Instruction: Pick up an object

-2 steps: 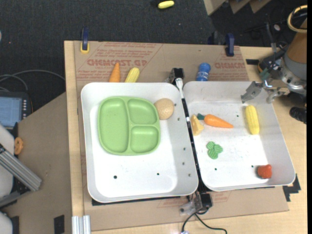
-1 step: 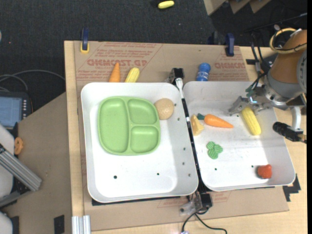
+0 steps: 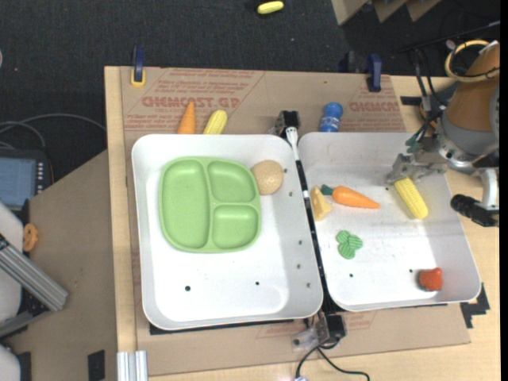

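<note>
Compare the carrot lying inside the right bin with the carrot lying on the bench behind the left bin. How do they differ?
The carrot in the right bin lies nearly level across the view, its tip pointing right; the carrot on the bench runs almost straight up the view. The first rests on white plastic near a yellow wedge; the second rests on brown board beside a corn cob. The first shows green at its blunt end; none is plain on the second. Both are orange and tapered.

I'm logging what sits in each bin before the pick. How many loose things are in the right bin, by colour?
Orange: 1, the carrot
Yellow: 2, the corn cob and a small yellow piece
Green: 1, the leafy piece
Red: 1, the small red thing
Total: 5
</note>
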### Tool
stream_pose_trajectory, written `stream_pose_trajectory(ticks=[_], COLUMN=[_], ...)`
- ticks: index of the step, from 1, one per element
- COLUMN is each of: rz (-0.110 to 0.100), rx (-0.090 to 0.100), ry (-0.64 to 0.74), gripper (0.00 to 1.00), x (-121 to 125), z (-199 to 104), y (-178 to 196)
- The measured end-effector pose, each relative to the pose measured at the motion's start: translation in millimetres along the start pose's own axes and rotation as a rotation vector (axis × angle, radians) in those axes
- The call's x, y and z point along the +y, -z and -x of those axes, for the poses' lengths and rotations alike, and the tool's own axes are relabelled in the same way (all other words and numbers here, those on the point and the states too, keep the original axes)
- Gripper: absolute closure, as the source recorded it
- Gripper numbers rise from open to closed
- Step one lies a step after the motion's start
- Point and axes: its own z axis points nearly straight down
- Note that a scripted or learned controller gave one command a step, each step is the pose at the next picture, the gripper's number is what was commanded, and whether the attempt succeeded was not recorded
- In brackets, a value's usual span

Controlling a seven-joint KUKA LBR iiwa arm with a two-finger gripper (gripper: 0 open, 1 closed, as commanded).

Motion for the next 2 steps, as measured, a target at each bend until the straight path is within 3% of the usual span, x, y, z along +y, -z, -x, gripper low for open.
stream_pose_trajectory(ticks=[1,2], rz=[-0.005,0.004], rx=[0.002,0.001], ry=[-0.002,0.003], gripper=[1.00,1.00], x=[-29.3,-49.3], z=[-45.2,-157.9], y=[-11.6,93.9])
